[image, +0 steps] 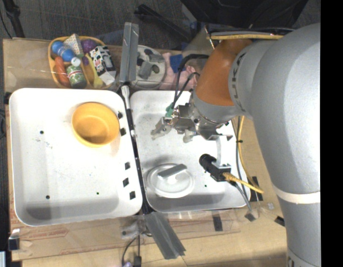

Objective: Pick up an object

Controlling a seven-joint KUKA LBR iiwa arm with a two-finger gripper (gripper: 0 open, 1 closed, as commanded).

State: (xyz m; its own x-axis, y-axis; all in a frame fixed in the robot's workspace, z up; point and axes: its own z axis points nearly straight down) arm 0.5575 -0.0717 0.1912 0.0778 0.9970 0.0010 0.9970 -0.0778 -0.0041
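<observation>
Arm over right bin, nothing grasped yet.
Yellow bowl sits far in left bin; round lid lies near in right bin; gripper hangs above bare floor, released, likely lining up a pick.

arm cut off at right edge

Yellow basket — perhaps small toys, wooden bench

Left bin: only yellow bowl obstructing.
</observation>
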